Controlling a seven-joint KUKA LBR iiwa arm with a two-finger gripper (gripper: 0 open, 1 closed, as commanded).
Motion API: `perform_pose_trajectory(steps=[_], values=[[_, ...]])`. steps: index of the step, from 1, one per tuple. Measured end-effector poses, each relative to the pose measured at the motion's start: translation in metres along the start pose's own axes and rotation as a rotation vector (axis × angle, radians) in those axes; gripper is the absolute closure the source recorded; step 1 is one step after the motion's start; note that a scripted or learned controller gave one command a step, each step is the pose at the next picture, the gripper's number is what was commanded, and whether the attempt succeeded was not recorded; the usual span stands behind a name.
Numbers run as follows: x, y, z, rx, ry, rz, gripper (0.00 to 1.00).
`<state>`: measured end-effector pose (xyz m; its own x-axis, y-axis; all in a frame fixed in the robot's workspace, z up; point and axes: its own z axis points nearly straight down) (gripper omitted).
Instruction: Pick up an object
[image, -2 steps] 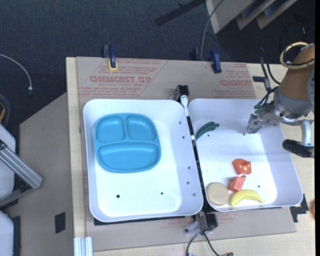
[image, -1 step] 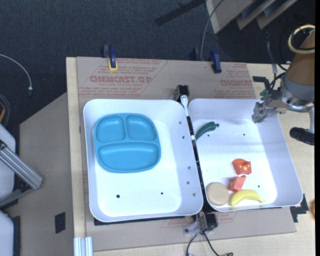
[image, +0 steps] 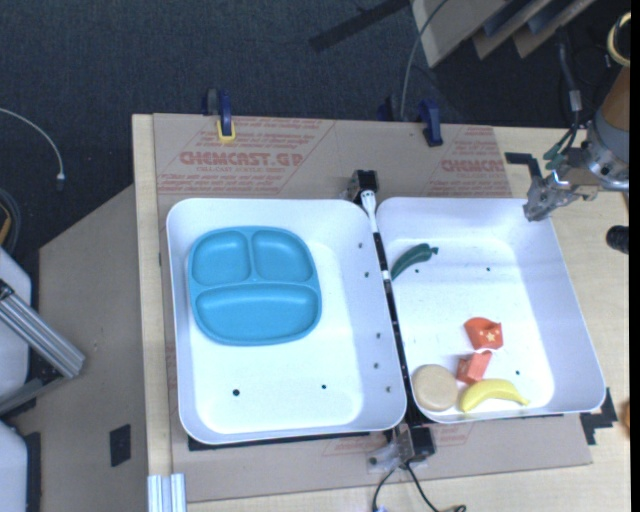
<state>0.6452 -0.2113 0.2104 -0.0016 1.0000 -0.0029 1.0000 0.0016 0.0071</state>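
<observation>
The right bin (image: 540, 300) holds several small objects. A green pepper-like piece (image: 413, 258) lies near its far left. A red piece (image: 483, 332) sits right of centre, with an orange-red piece (image: 475, 366) just below it. A beige round piece (image: 434, 387) and a yellow banana (image: 492, 396) rest along the near edge. My gripper (image: 541, 201) hangs over the far right corner of this bin, well apart from all the objects, with nothing seen in it.
The left bin (image: 270, 400) carries a blue divided plate (image: 255, 285) in its far half. A black clamp strip (image: 380, 270) runs between the two bins. Blue clamps (image: 222, 108) stand at the board's far edge.
</observation>
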Motion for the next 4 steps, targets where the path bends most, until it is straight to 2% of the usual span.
perform_pose_trajectory(steps=[1, 2, 3, 4], values=[[0.0, 0.001, -0.016, 0.003, 0.001, 0.0, 1.0], [0.055, -0.006, -0.009, 0.009, 0.004, -0.002, 1.0], [0.102, -0.016, -0.02, 0.009, 0.004, -0.003, 1.0], [0.152, -0.026, -0.01, 0.01, 0.005, -0.003, 1.0]])
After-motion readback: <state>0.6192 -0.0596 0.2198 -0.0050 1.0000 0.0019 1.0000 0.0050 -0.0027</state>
